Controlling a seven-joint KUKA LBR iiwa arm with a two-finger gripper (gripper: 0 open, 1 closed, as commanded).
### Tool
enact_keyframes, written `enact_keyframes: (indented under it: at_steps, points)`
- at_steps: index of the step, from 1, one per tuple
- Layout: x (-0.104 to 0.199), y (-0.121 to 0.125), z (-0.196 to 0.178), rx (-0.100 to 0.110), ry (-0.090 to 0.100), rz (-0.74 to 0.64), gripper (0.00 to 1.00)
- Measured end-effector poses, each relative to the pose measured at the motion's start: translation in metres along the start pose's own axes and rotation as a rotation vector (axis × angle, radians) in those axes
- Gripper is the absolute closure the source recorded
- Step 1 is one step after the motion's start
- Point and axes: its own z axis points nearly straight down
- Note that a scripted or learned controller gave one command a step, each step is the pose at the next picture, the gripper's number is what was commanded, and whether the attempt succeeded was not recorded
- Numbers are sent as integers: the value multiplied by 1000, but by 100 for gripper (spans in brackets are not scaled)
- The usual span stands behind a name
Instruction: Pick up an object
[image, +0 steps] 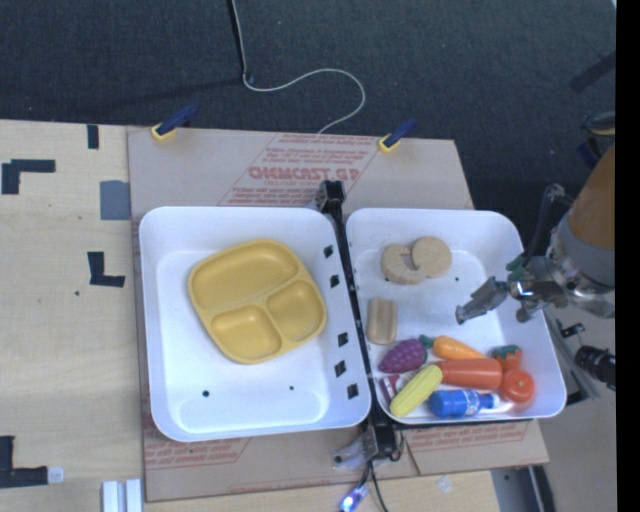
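Two white bins side by side, gripper (478, 307) hovering over the right one with nothing between its parted fingers.

The left bin (170, 300) holds one yellow divided plate (257, 299). The right bin (500, 235) holds eight toys: two round cookies (416, 260) at the far end, one bread slice (381, 321) by the divider, and, clustered at the near end, one hot dog (470, 374), corn cob (415, 390), blue bottle (462, 404), carrot (458, 349) and grape bunch (404, 354).
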Motion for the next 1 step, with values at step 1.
enact_keyframes:
  at_steps: [1]
  points:
    - [41,-3,-78,-8,-1,-5,0]
